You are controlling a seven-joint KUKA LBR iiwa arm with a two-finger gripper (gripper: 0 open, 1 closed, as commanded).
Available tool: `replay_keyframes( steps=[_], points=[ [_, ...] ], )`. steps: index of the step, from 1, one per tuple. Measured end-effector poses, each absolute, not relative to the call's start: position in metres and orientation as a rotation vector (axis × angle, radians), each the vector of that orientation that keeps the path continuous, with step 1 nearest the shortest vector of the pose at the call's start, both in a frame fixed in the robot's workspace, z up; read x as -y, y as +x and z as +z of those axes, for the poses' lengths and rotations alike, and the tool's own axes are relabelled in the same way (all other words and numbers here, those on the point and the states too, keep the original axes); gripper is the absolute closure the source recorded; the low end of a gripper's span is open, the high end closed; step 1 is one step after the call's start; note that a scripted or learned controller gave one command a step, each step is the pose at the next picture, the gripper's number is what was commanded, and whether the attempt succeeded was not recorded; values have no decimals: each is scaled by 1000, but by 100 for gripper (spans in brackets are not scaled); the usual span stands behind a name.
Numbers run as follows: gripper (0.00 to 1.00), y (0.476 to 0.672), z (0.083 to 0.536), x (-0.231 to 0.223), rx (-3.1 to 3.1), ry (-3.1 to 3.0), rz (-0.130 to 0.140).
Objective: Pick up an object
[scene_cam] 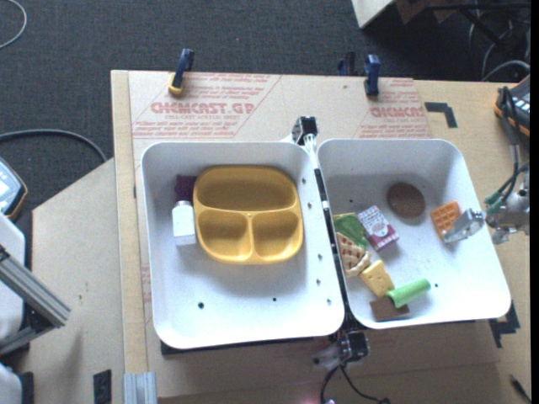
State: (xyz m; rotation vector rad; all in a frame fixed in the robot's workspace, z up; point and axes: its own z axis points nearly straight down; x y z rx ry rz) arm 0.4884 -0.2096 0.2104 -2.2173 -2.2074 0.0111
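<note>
My gripper (482, 225) hovers at the right rim of the right bin (438, 154), open, with nothing between its two grey fingers. One finger (461, 226) lies just right of an orange waffle piece (445, 217). Further left in that bin are a brown round cookie (406, 199), a red-and-white packet (378, 227), a green and patterned slice (349, 242), a yellow wedge (377, 278), a green cylinder (410, 292) and a brown block (389, 310).
The left bin (168, 293) holds a yellow divided plate (248, 213), a small white bottle (184, 223) and a dark purple item (185, 184). Blue clamps (371, 74) sit on the board's far edge. Cables hang at the right.
</note>
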Motion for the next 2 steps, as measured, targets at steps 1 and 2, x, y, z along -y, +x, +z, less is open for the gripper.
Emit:
replay_keyframes(
  steps=[1, 2],
  points=[
    [0, 492, 217, 209, 2221, -2221, 0],
    [0, 488, 174, 209, 2215, -2218, 3]
  ],
)
